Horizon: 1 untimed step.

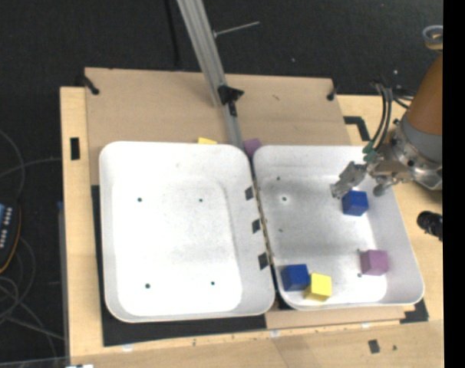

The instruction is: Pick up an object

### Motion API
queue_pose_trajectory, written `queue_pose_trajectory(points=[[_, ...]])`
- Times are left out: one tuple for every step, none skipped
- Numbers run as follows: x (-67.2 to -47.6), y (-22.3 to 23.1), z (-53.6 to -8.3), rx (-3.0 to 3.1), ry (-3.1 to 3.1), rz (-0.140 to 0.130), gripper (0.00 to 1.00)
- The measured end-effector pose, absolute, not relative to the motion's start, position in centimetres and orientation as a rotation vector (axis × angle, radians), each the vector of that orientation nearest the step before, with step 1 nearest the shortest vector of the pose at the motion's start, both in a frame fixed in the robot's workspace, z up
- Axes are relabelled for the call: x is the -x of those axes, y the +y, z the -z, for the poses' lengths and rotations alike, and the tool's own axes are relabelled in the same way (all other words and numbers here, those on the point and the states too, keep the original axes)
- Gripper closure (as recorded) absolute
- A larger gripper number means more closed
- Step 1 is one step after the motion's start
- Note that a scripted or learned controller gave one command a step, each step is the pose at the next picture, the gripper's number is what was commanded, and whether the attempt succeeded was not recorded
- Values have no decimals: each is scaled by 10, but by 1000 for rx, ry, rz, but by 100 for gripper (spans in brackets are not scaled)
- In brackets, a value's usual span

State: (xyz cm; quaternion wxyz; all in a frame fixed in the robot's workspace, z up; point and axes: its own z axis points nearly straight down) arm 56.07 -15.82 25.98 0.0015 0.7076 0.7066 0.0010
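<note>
Nearest the camera, at the front edge of the right bin (405,263), a yellow cube (321,285) is lying just beside a blue cube (295,276), the two touching or nearly so. A purple cube (374,261) is resting a little farther back, toward the right wall of that bin.

Reaching in from the right, the gripper (365,180) is hanging low over the back part of the right bin, with its two fingers standing apart. One finger (347,180) is angling out to the left, and the other is sitting to the right, above a second blue cube (355,202). This cube is lying on the bin floor just below the fingertips, slightly nearer the camera than they are; it is not sitting between the fingers, and whether either finger is touching it cannot be told. Behind the gripper, the orange band (429,98) of the arm is showing at the right side, with dark cables running down toward the wrist.

Left of all this, the left bin (125,205) is sitting edge to edge with the right one. Beyond the bins' back rims, a small yellow piece (207,140) and a small purple piece (252,146) are peeking out on the bench (156,106). A slanted metal pole (206,41) is rising from the back of the bench.
</note>
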Motion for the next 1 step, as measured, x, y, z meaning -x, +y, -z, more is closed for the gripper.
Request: queue_pose_trajectory(points=[[-565, -205, -173, -2227, 2220, 8, 0]])
